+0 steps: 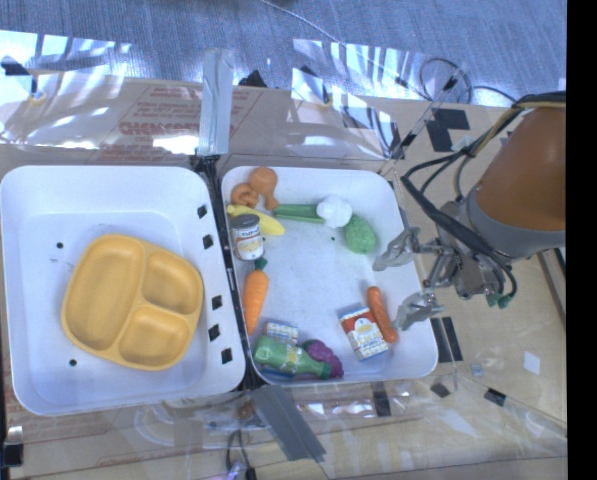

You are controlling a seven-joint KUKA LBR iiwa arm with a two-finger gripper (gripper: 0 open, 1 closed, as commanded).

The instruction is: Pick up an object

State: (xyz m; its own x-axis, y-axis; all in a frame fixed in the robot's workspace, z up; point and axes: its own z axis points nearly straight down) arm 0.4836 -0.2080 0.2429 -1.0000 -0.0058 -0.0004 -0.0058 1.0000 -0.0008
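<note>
Fingers [396, 253] of my gripper [406, 280] are spread apart with nothing between them, hanging over the right rim of the right bin [410, 226], one tip up near the green lumpy vegetable [359, 235] and the other down near the bin's lower right corner. Nearest to me, just to the left of the lower finger and inside the rim, lies the small orange carrot [378, 313], its long axis running from upper left to lower right, almost touching the red-and-white carton [363, 333] beside it. I judge that carrot the likeliest pick: it lies a short way inward and below my gripper's middle. The carton crowds one side of it and the bin wall stands close on the other, so there is little room for a finger there. Farther left are a larger carrot [256, 299], a small jar [246, 236], a banana [261, 222] and a green bottle [286, 358]. The yellow divided plate [130, 301] sits in the left bin [28, 198], well apart.
</note>
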